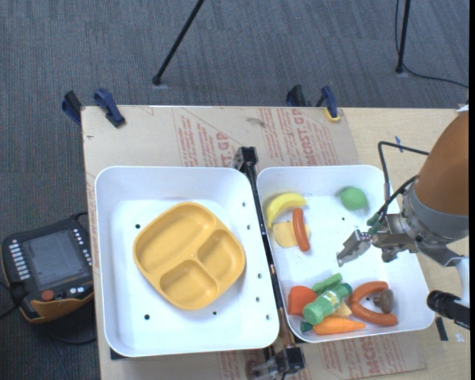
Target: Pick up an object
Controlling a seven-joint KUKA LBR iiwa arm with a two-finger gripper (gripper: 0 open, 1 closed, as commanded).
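Camera view shows the pincer point(356, 248) hovering with fingers spread and nothing between them above bare floor in the right bin point(396, 172), probably because the toy food lies around it, the red sausage point(301, 229) nearest.

Bins point(111, 212) white, both. Tray point(188, 253) yellow-orange, plain, far left of fingers. Banana point(285, 204) yellow; sausage point(301, 229) orange-red, left of fingers. Ball point(353, 198) green, above fingers. Bottle point(329, 303) green w/ yellow-orange label; carrot point(337, 327) orange; curved sausage point(370, 304) orange-red w/ brown end, all below fingers. Gripper point(355, 248) grey metal. Arm point(451, 176) orange band, grey below. Bench point(198, 133) tan w/ red print. Clamps point(107, 105) blue. Pendant point(47, 267) black w/ orange trim, grey screen. Floor dk grey carpet.
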